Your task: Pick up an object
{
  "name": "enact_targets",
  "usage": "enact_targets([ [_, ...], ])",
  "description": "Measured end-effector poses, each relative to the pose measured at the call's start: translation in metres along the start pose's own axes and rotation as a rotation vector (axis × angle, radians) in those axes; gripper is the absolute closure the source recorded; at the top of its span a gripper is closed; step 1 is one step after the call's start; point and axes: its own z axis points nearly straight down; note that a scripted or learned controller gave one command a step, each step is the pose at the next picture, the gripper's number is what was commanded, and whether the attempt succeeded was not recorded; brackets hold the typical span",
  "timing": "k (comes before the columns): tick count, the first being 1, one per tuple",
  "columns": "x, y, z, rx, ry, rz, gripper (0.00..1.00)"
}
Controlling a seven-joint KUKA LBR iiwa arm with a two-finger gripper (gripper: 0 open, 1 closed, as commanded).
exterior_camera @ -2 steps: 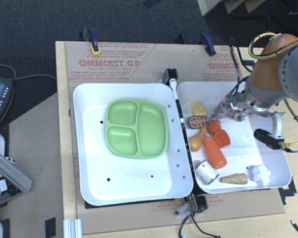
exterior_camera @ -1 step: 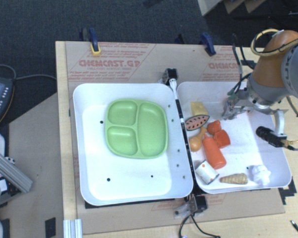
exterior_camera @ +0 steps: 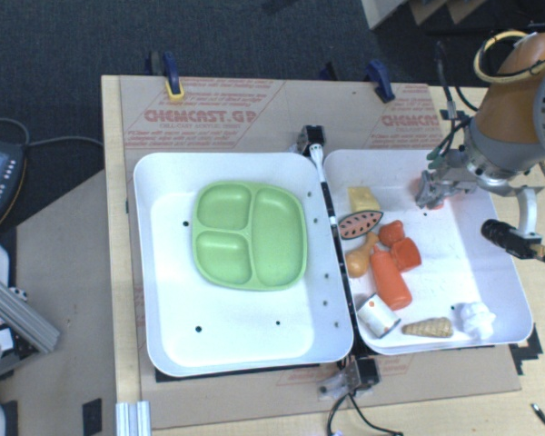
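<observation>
Gripper (exterior_camera: 431, 192) hangs over the far part of the right bin (exterior_camera: 490, 280), near its back wall, and nothing shows between its tips; whether they are apart or together I cannot tell at this size. Its targets lie apart from it, bunched along the bin's left side by the divider: a yellow piece (exterior_camera: 363, 198), a watermelon slice (exterior_camera: 359, 223), an orange bottle (exterior_camera: 391, 280) and an ice-cream cone (exterior_camera: 427, 328). Left bin (exterior_camera: 163, 334) carries just a green divided plate (exterior_camera: 251, 235), likely the drop side.
</observation>
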Motion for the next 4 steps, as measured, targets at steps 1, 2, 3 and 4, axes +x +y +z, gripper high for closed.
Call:
enact_targets([
  [1, -0.001, 0.002, -0.065, -0.004, -0.001, 0.0, 1.0],
  [2, -0.001, 0.003, -0.08, 0.0, 0.0, 0.0, 1.0],
  [3, 0.044, -0.01, -0.085, 0.007, 0.004, -0.003, 1.0],
  [4, 0.097, -0.018, -0.094, 0.007, 0.004, -0.004, 1.0],
])
